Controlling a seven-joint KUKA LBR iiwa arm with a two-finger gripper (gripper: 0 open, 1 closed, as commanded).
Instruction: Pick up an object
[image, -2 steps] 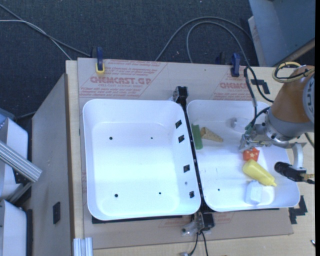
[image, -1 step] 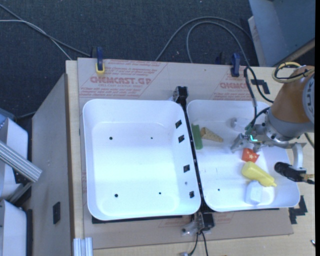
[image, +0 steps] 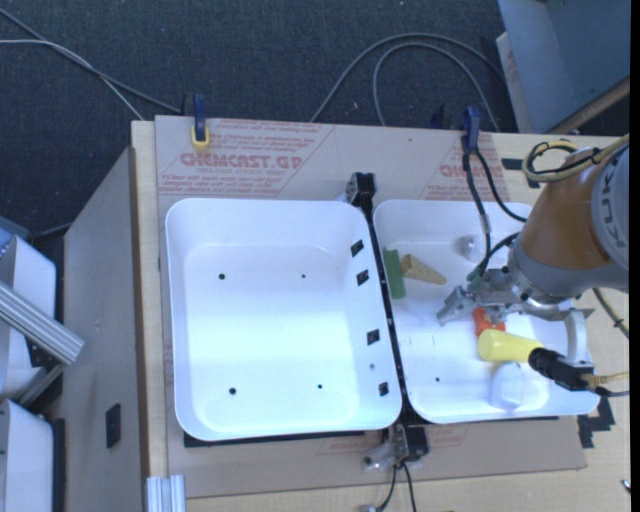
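Gripper (image: 456, 308) low in right shallow white bin (image: 425, 350), just beside small orange piece (image: 484, 322), probably lining up a grab (open or closed: can't tell).

Left bin (image: 262, 322) offers open floor; small items (image: 508, 347) crowd the right bin (image: 440, 388).

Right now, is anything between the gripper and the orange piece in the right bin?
Nothing visible. The gripper hangs just above the orange piece, partly hiding it. A yellow object lies close beside it, not over it.
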